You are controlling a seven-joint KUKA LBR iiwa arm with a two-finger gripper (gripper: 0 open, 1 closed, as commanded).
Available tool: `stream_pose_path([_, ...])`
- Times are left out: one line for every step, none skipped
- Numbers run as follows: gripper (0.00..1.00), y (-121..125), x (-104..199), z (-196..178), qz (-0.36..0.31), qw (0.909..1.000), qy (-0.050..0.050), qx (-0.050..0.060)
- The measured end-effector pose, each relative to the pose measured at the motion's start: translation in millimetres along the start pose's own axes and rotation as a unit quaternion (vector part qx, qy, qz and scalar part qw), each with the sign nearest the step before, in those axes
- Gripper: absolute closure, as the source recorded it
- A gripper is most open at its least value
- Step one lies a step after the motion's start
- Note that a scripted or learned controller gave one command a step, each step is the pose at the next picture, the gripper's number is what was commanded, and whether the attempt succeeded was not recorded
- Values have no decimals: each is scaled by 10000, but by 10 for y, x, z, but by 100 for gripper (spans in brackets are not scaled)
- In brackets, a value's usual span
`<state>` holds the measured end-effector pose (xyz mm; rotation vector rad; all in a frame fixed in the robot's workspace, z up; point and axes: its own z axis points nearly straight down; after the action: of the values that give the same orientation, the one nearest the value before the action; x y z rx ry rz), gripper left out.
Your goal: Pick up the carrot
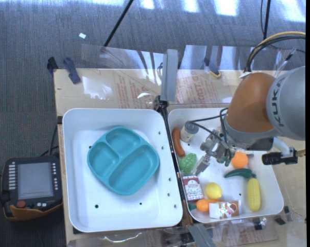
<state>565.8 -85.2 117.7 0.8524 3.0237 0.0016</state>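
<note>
The carrot (203,205) is a small orange piece with a green end. It lies at the front left of the right bin (276,189), between a red box (192,188) and a white packet (225,209). My gripper (211,156) hangs over the middle of the right bin, well behind the carrot and apart from it. It sits between a green leafy vegetable (187,162) and an orange (240,160). Nothing is visibly held in it.
The right bin also holds a sausage (178,141), a small jar (188,131), a lemon (213,190), a green pepper (241,173) and a corn cob (253,193). A teal divided plate (123,159) lies in the left bin (80,199).
</note>
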Motion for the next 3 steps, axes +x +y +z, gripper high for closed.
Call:
stream_pose_path([0,-827,-361,-438,-774,9970,-14,0])
stream_pose_path([0,-814,-1046,221,-127,9999,-69,-22])
stream_pose_path([0,-1055,-647,229,2002,9797,-51,-57])
